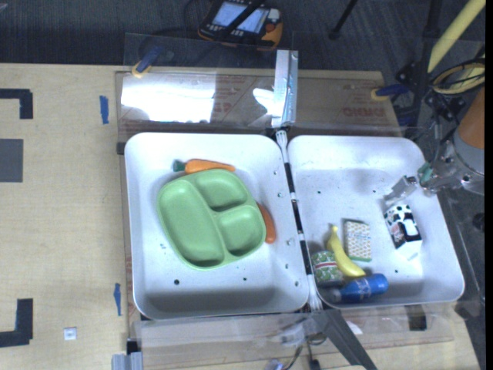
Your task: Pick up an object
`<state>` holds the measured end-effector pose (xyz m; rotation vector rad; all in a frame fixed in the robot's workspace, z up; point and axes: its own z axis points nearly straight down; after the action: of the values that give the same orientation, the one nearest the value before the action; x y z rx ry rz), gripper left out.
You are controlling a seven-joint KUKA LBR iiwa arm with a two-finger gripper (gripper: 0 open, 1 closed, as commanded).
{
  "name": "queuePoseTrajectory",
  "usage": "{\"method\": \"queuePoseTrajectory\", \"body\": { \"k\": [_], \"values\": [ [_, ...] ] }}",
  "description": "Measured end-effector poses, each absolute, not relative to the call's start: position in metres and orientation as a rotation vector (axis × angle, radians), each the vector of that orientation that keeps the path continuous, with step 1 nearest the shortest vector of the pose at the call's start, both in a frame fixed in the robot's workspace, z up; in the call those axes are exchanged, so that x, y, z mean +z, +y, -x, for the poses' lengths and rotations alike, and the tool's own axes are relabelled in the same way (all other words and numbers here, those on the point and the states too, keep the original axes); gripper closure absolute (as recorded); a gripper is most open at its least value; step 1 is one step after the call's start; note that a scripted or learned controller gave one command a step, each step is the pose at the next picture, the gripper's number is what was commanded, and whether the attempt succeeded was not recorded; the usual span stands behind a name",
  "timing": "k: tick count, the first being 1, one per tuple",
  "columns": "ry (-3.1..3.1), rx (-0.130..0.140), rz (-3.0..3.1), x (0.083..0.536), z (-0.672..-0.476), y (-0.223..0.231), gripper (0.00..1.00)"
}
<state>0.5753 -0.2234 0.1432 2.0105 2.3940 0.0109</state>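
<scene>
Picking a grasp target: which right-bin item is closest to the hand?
The black-and-white block, just below the hand. The banana, sponge and blue bottle lie farther, toward the bin's lower left.

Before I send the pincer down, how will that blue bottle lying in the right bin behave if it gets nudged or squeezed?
The blue bottle lies on its side, so a push across its length will probably roll it. It rests against the banana and near the bin wall, which may stop it. Its rounded, smooth-looking body could slip from a loose pinch.
</scene>
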Motion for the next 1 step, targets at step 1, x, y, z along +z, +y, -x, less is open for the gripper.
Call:
{"method": "queuePoseTrajectory", "body": {
  "k": [1],
  "values": [
    [2.395, 0.023, -1.98, 0.1406, -0.5775, -0.2235, 0.0]
  ]
}}
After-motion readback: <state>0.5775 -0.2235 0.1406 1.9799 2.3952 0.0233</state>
